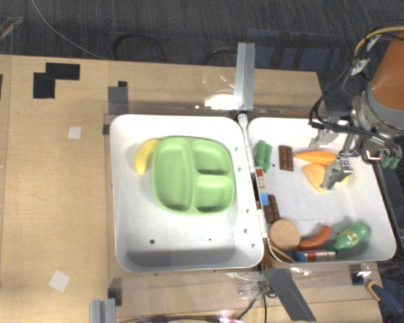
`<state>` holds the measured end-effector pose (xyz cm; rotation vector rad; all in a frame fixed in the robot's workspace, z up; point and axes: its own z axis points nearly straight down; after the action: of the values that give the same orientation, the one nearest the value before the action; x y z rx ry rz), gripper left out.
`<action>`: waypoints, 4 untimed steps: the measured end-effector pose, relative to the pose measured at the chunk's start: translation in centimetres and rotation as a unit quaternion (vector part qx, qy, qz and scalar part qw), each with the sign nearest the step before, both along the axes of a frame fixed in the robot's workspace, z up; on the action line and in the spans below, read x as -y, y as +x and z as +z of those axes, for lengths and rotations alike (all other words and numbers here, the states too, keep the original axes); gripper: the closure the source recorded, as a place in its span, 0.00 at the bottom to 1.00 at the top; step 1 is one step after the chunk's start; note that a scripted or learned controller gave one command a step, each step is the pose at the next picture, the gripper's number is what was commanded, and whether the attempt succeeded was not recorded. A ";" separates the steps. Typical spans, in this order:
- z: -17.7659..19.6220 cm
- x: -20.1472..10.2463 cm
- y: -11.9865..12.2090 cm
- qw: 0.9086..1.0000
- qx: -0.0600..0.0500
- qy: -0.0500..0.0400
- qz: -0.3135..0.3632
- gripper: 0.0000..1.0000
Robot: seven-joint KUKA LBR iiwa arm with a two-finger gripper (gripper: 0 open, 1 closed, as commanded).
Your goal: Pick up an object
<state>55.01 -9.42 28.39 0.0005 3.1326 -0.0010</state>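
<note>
My gripper (338, 172) hangs low over the right bin (370, 200), at its upper right. It is right beside an orange carrot-shaped piece (312, 157) and a yellow-orange wedge (314, 175), at the wedge's right edge. I cannot make out whether it touches either one. The arm's orange band (396, 73) rises above the wrist at the far right.
The right bin also holds a green pepper (262, 155), two brown chocolate bars (286, 158) (271, 208), a round cookie (285, 234), a red sausage (315, 236), a green bottle (353, 236) and a blue marker (315, 255). The left bin (131, 234) holds a green divided plate (192, 173) and a banana (145, 155).
</note>
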 end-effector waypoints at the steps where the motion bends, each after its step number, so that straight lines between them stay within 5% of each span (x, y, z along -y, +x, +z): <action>1: -18.5 4.1 -0.6 0.998 -0.003 0.000 0.061 0.00; 2: -19.5 3.7 6.3 1.000 0.003 0.000 0.007 0.00; 4: -19.5 4.7 5.5 0.995 0.002 -0.001 0.100 0.00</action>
<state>60.49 -14.11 8.92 -0.3134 3.1122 -0.0031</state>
